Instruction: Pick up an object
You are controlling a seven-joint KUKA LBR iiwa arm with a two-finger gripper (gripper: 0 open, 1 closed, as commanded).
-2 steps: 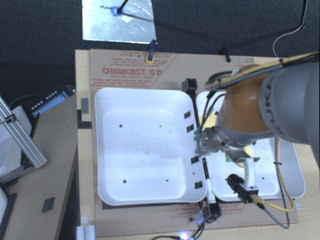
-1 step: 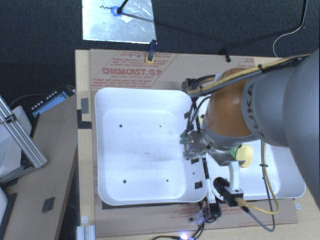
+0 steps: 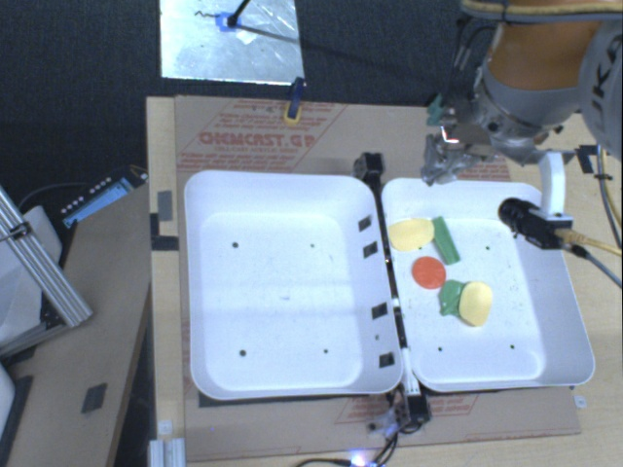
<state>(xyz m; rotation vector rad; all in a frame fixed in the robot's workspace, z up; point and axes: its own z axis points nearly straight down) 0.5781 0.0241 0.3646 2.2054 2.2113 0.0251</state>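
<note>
Nearest you, right bin (image 3: 555, 358): a yellow piece (image 3: 476, 304) touching a green piece (image 3: 451, 296). Just behind, a red disc (image 3: 428, 272). Farther back, a green stick (image 3: 445, 239) beside a second yellow piece (image 3: 410, 233). Left bin (image 3: 209, 358) alongside (touching at the middle seam). At the back, your gripper (image 3: 440, 169) hangs over the right bin's far rim, nothing seen between its fingers; can't tell how far open.

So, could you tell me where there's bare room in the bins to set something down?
The left bin is bare across its floor. In the right bin, the near half and right side are free. It is crowded near the divider: yellow piece, green stick, red disc, yellow-green pair.
</note>
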